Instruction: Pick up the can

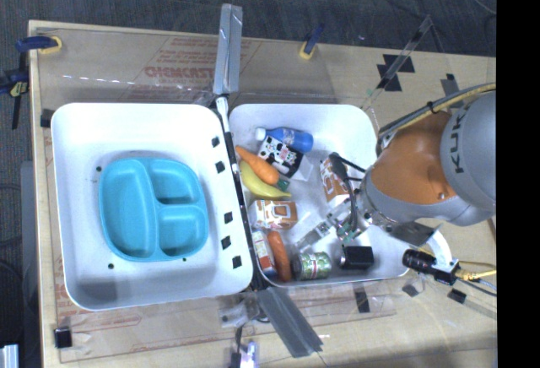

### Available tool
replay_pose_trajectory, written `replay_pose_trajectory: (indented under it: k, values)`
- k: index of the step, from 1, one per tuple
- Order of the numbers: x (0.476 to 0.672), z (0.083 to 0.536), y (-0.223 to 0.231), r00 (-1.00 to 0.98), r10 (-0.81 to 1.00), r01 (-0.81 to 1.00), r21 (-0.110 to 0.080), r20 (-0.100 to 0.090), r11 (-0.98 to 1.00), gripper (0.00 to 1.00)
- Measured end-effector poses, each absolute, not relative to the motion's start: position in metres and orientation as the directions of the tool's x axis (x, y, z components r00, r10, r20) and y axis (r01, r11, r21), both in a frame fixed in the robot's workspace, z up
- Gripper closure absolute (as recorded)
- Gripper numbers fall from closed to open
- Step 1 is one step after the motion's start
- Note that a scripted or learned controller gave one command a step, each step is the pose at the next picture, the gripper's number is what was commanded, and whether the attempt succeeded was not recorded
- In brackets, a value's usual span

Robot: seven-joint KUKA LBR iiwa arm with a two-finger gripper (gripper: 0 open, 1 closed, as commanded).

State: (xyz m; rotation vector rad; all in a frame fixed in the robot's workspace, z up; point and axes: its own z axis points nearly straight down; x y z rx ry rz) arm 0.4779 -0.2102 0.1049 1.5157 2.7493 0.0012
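Observation:
The can [314, 265] is small, green and silver, and lies on its side near the front wall of the right bin [364, 123]. My gripper [339, 227] hangs low inside that bin, just above and to the right of the can, and I see nothing held in it. The grey arm with its orange band [413, 170] comes in over the bin's right rim.
Around the can lie a carrot [278, 255], a snack packet [275, 213], a banana [258, 181], a white bottle with a blue cap [283, 143], a brown-labelled bottle [334, 181] and a small black block [357, 257]. The left bin [76, 126] holds a blue divided tray [154, 207].

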Motion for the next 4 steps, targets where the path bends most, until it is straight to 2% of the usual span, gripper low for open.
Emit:
replay_pose_trajectory:
  k: [1,2,3,4]
  values:
    - [0.486,0.099,-0.199,-0.732,0.681,0.681,0.012,-0.023,0.732,0.0]
    - [0.483,0.129,-0.209,-0.851,0.524,0.524,0.005,-0.016,0.851,0.0]
    - [0.478,0.143,-0.185,-0.873,0.487,0.487,0.0,-0.002,0.873,0.0]
    - [0.477,0.091,-0.209,-0.781,0.624,0.624,-0.001,0.002,0.781,0.0]
